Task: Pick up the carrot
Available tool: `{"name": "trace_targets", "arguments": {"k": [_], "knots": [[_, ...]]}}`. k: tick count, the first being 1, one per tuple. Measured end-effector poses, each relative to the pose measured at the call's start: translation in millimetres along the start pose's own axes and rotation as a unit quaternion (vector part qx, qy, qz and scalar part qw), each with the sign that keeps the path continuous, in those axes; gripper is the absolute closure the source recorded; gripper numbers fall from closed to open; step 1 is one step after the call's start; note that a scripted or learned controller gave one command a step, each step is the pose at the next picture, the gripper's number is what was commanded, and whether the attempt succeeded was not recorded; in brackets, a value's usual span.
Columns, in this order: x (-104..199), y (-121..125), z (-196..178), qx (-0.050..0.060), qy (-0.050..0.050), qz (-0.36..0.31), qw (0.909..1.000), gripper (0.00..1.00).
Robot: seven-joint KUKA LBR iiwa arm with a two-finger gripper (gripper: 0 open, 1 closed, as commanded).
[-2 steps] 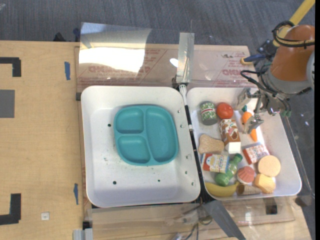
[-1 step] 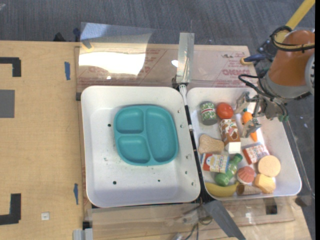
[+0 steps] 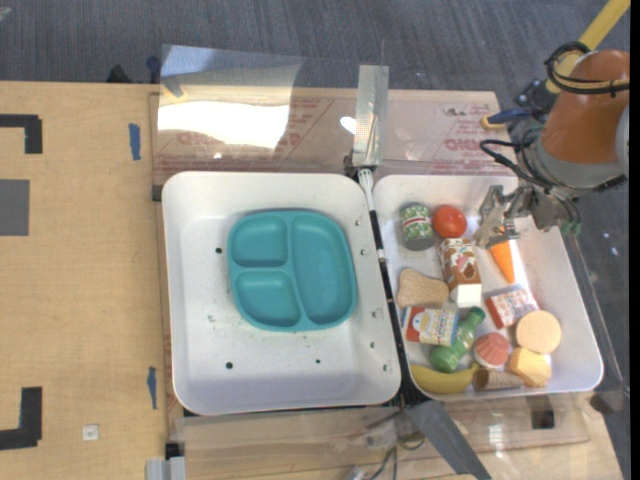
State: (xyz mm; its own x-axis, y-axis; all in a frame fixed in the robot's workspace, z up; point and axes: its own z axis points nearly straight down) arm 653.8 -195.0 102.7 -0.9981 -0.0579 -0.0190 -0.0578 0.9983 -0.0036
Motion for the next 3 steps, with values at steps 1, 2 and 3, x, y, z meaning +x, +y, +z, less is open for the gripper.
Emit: {"name": "trace_targets", "arguments": {"k": [1, 2, 3], "knots": [[4.0, -30.0, -109.7, 0.001, 0.001, -0.031, 0.9995, 1.0], [-17.4, -29.2, -250.8, 0.002, -0.001, -0.085, 0.9964, 1.0], [-17.0, -28.4, -224.3, -0.003, 0.007, -0.12, 0.9927, 1.0]]}}
